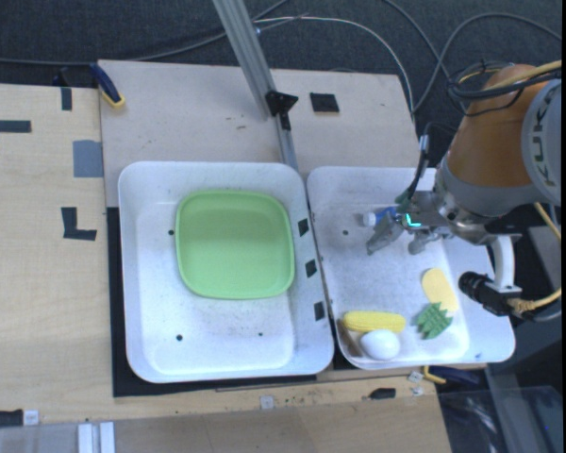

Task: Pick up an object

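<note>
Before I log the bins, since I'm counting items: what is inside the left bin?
The left bin holds a green plate lying flat. Whatever lies under the plate is covered.

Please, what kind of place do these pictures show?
Probably a robotics lab bench set up for grasping trials. A grey and orange arm reaches over two white bins, one holding a green plate, the other toy food like corn. Loose cables lie behind.
</note>
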Controlling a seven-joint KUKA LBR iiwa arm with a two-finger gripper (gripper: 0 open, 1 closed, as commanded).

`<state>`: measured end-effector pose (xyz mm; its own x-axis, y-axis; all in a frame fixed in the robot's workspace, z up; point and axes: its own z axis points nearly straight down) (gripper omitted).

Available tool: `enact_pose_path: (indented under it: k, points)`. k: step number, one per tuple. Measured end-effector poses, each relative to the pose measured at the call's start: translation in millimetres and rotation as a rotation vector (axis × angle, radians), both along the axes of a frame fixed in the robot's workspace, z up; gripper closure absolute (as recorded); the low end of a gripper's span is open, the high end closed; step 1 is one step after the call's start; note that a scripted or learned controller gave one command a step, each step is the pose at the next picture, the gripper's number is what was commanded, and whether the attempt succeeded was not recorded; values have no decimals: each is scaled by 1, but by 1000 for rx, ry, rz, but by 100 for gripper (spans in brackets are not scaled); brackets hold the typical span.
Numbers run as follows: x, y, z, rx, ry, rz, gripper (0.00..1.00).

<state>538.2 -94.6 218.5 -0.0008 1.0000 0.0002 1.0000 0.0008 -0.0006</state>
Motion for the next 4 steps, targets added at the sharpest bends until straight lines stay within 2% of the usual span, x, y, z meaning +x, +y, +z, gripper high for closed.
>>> enact_pose_path:
  k: [1, 3, 4]
  points:
    - [0, 0, 0, 0, 0, 0, 0]
    - [-7, -5, -88, 0, 4, 0, 0]
    - [-7, -5, -129, 0, -1, 0, 0]
